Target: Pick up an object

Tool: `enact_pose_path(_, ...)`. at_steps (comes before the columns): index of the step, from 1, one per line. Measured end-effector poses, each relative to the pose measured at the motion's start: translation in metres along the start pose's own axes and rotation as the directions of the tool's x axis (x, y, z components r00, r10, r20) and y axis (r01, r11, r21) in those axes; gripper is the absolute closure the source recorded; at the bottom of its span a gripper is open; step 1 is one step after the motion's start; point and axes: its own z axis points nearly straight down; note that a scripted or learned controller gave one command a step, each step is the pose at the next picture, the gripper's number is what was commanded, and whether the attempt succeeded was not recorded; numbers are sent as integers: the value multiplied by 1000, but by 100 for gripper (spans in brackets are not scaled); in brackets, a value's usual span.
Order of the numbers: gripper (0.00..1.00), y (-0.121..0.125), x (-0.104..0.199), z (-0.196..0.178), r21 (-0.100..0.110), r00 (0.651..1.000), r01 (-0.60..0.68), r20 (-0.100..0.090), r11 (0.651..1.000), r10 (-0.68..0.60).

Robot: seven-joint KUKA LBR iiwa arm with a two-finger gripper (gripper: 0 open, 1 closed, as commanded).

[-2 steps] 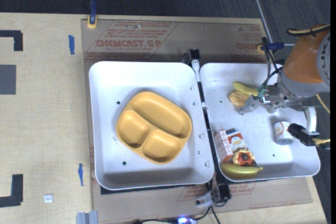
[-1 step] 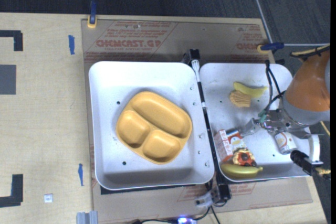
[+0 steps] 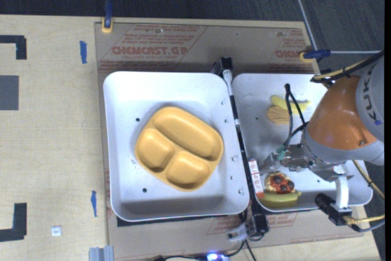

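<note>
Two white bins sit on the table; the hand (image 3: 286,159) is low in the right bin (image 3: 256,95), just beside a banana-like toy (image 3: 280,197) at its near edge. Its grip I cannot tell. Nothing looks lifted, so the pick seems undone.

Fixed overhead camera, slanted, both bins (image 3: 116,131)

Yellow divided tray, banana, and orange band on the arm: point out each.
Yellow divided tray (image 3: 178,147): camera view, on its central ridge.
Banana (image 3: 278,198): camera view, on its middle.
Orange band (image 3: 337,119): camera view, on its upper face.
</note>
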Motion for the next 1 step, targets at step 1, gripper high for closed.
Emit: enact_pose_path(1, 0, 0, -1, 0, 0, 1000, 1, -1, 1000, -1)
